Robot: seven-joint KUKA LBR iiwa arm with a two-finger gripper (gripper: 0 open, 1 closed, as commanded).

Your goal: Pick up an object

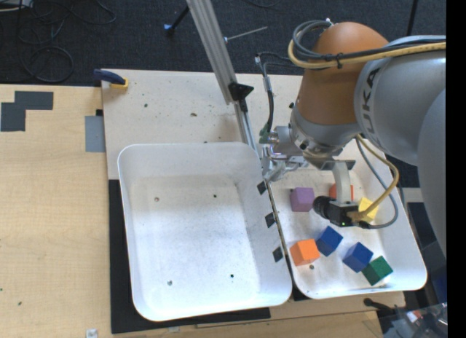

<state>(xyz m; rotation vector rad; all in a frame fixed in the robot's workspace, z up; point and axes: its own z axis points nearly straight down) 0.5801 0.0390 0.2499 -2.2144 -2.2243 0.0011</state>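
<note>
My gripper [275, 162] hangs below the orange wrist, over the left rim of the right bin [408, 274], close to the divider between the two bins. A purple cube [302, 199] lies just to its right, apart from it. Nearer the front of that bin sit an orange cube [305, 251], two blue cubes [330, 240] [357, 256] and a green cube [378, 269]. A small red piece [351, 191] peeks out beside the wrist bracket. Nothing shows in the gripper.
The left bin [138, 183] is beside the right one, with black clips along the shared rim. A slanted aluminium bar [217, 45] rises behind the bins. A blue and yellow clamp [111, 78] rests at the bench's far left corner.
</note>
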